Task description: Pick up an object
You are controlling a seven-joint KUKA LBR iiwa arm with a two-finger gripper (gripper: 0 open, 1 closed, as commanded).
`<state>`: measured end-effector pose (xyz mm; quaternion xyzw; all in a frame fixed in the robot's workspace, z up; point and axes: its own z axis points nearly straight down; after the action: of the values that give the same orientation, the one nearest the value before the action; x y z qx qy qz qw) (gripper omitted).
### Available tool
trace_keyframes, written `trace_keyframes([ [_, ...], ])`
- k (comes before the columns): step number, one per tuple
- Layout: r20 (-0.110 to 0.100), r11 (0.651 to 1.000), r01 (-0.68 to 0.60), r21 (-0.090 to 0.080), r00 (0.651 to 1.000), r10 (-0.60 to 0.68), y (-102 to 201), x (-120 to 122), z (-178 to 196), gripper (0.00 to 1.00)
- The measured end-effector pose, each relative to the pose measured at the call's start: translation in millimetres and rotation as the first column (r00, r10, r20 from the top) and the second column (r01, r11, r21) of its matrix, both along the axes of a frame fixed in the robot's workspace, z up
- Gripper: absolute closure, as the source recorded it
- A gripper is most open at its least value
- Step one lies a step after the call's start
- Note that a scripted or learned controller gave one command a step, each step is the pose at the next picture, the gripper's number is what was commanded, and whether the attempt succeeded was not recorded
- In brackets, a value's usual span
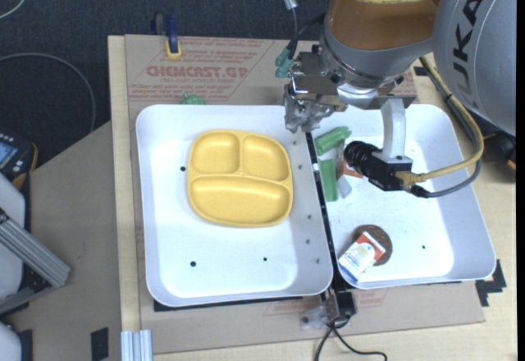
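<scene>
My gripper (302,120) hangs over the far end of the ridge between the two bins, just left of the green pieces. A yellow divided plate (240,177) lies in the left bin (164,269). In the right bin (447,212) a green block (333,140) sits by the gripper, with a green strip (330,179) below it along the bin's left wall. A brown disc (375,235) and a white, red and blue packet (361,259) lie near the front. I see nothing held in the gripper.
A black cylinder (373,166) on the wrist, with a yellow cable (451,171), hangs over the right bin's middle. The bins rest on a brown board (205,64) with a blue clamp (171,27) at its far edge. The arm's bulk covers the right bin's far side.
</scene>
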<state>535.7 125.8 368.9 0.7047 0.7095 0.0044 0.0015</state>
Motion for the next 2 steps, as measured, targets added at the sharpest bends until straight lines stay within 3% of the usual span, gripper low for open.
trace_keyframes([
  [1,-0.010,1.000,0.004,-0.003,1.000,-0.004,11.8,-36.3,9.9,1.00],
  [2,-0.007,1.000,0.004,-0.004,1.000,-0.004,11.3,-34.8,19.6,1.00],
])
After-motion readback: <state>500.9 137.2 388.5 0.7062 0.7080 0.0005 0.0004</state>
